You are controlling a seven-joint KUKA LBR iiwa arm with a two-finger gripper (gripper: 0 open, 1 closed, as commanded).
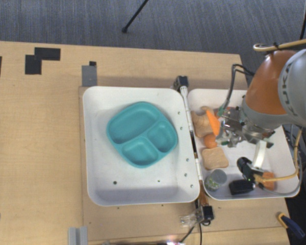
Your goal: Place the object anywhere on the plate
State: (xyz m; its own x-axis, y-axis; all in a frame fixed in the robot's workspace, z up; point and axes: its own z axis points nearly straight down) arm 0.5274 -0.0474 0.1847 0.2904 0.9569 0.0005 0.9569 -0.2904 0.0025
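A teal plate (141, 133) with three compartments lies in the left white bin (99, 188), with nothing on it. My gripper (228, 132) hangs low over the right white bin (283, 152), just right of an orange carrot (212, 121). A small orange piece (209, 142) sits close to the gripper's left. Whether anything is held is hidden by the wrist.
The right bin also holds a tan bread-like piece (200, 120) at the back left, another tan slice (214, 158) in the middle, a grey round lid (216, 178), a small black object (240, 187) and an orange bit (268, 183) at the front.
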